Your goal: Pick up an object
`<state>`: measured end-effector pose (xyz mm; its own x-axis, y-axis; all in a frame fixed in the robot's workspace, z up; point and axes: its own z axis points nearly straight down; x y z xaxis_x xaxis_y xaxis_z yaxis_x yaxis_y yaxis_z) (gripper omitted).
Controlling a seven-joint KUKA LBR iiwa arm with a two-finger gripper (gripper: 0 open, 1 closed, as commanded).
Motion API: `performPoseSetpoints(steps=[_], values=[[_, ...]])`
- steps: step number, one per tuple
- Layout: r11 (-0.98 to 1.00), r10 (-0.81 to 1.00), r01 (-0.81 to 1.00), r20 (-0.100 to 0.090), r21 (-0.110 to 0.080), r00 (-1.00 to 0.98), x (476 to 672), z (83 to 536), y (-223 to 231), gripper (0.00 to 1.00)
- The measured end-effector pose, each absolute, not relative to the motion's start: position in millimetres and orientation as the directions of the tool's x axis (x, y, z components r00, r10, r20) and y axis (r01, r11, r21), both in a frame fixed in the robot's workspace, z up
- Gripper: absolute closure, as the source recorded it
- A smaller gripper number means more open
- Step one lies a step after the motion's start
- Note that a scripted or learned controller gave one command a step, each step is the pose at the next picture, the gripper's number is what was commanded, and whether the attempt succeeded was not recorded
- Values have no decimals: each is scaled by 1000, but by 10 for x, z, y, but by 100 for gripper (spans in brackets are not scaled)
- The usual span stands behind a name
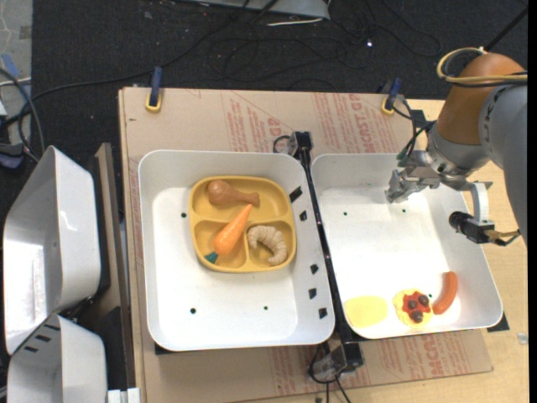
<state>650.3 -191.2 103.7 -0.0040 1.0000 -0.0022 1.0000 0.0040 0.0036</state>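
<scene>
My gripper (401, 188) hangs over the far part of the right bin (394, 250), well back from the food pieces at its near edge. Along that near edge lie a yellow flat piece (367, 311), a small pizza-like piece with red and dark toppings (413, 305) and an orange-red sausage (445, 292). In the left bin (168, 267) a yellow divided plate (200, 233) holds a brown drumstick (232, 194), an orange carrot (232, 231) and a pale shrimp (268, 243).
A black divider (317, 242) runs between the two bins. The arm's grey body and orange band (470, 107) fill the upper right. White tubs (50, 233) stand off the bench at left. Cables lie behind the bench.
</scene>
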Motion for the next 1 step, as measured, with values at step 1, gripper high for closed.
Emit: performPoseSetpoints(steps=[1], values=[[5,1000,1000,-2,8,-5,6569,1586,-1816,100]])
